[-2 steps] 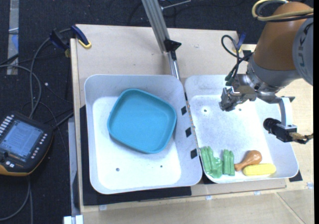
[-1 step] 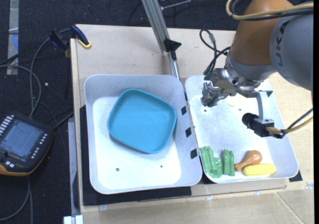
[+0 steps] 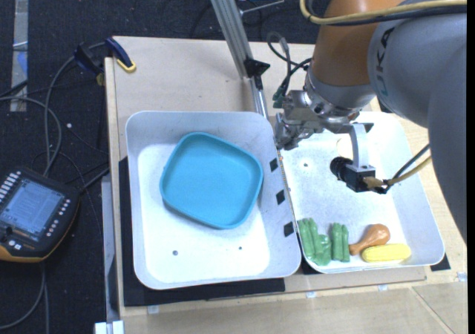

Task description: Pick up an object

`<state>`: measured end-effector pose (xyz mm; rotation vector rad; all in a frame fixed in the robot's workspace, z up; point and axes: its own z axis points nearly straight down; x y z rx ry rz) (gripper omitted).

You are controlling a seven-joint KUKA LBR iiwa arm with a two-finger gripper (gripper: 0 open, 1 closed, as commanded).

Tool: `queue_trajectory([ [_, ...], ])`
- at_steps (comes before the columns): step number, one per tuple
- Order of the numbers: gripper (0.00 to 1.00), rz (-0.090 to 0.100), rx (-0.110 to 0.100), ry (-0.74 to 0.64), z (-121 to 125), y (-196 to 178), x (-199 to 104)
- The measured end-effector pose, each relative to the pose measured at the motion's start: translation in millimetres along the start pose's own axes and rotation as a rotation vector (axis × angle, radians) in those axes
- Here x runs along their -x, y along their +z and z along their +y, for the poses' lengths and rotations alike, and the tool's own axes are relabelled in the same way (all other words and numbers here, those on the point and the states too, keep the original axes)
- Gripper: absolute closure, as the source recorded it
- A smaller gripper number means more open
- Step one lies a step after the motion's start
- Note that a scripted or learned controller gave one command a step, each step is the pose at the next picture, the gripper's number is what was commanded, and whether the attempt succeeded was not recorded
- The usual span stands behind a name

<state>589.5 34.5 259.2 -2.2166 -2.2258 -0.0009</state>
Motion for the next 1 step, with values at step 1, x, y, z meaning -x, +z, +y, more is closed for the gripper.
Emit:
queue_trajectory([
  [1, 1.00, 0.000, -0.001, -0.001, 4.2, 6.8, -56.8],
])
